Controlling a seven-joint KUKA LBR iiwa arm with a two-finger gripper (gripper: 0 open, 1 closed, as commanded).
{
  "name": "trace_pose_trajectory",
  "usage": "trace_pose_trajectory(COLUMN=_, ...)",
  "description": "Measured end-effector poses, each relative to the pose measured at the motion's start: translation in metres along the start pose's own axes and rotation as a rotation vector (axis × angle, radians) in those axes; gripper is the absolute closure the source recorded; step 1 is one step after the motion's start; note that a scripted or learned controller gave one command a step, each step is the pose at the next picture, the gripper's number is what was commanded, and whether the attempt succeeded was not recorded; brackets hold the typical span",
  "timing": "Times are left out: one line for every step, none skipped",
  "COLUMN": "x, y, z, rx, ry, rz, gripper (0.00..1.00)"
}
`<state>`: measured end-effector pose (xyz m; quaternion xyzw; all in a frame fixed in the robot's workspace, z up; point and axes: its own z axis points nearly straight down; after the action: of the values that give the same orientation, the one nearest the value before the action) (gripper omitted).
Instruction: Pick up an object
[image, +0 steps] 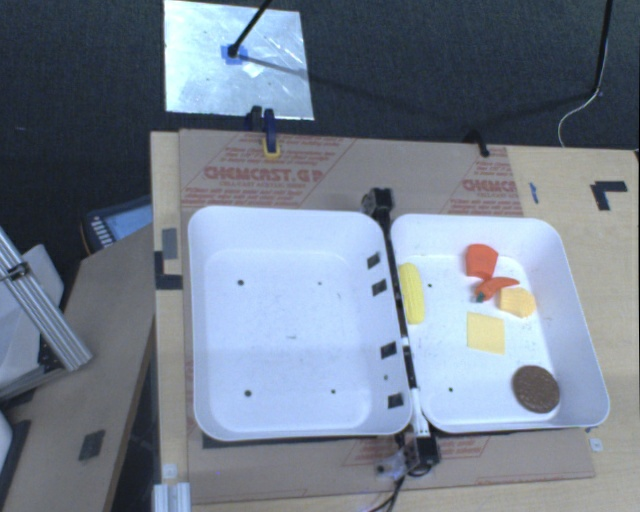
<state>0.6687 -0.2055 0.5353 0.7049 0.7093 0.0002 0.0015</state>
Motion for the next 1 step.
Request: trace_pose_trajectory(x=0.0000, y=0.0000, z=0.0000, rx=0.000, ry=0.000, rz=0.000, gripper=1.00)
